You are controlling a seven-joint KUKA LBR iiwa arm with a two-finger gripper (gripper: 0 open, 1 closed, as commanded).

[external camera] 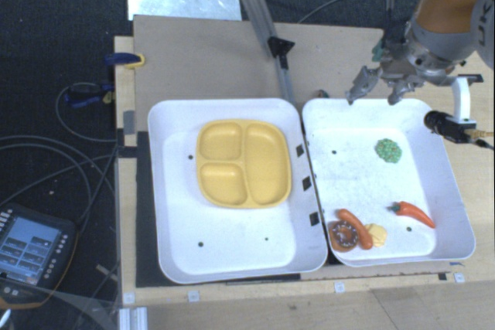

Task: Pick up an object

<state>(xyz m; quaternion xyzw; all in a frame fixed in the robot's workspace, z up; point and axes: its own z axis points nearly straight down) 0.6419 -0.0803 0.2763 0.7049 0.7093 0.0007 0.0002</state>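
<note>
My gripper (377,89) hangs over the far rim of the right bin (447,166), fingers spread open with nothing between them. Below it in that bin lies a green broccoli piece (388,150). Nearer the front sit an orange carrot (413,214), a red sausage (354,226), a brown doughnut (342,236) and a small yellow piece (377,233). The sausage, doughnut and yellow piece crowd the front left corner.
The left bin (172,166) holds a yellow divided plate (243,164). A slanted metal pole (255,0) rises behind the bins. A black fitting (447,124) sticks out over the right bin's far right rim. Cables and a tablet (31,243) lie at the left.
</note>
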